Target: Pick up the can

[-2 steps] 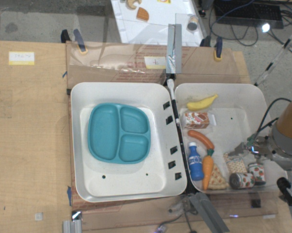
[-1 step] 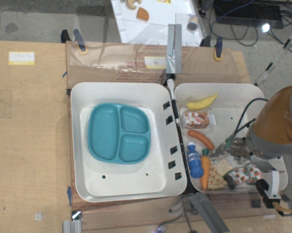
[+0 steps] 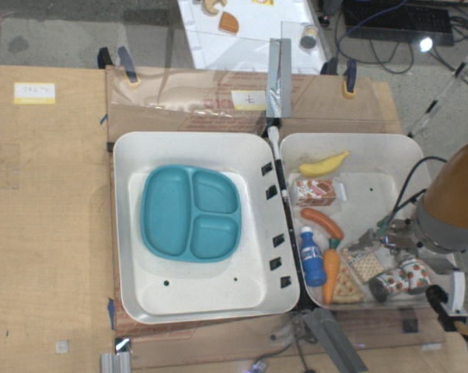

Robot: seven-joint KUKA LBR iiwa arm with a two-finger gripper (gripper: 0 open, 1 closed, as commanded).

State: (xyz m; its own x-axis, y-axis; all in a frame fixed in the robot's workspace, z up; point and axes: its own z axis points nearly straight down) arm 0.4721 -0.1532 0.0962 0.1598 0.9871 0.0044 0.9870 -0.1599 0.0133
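Can (image 3: 399,279): lies on its side near the front right corner of the right bin (image 3: 371,148), patterned in red and white with a dark end turned toward the crackers.
Gripper (image 3: 383,239): hangs over the right bin's right half, just behind the can, at the end of the grey arm (image 3: 452,208) with its orange band; whether the fingers stand wide or closed, I cannot tell, and nothing shows between them.
Right bin, back edge: a yellow banana (image 3: 324,164) lies near the back, with a red and white packet (image 3: 316,192) just in front of it.
Right bin, left edge: a red sausage (image 3: 322,223) lies at a slant; in front of it stand a blue bottle (image 3: 312,258) and, touching it, an orange carrot (image 3: 330,274).
Right bin, front edge: tan crackers (image 3: 357,274) lie between the carrot and the can.
Left bin (image 3: 189,298): holds a teal divided plate (image 3: 191,212) of three compartments, set toward the back left.
Bench (image 3: 43,208): tan board to the left of both bins.
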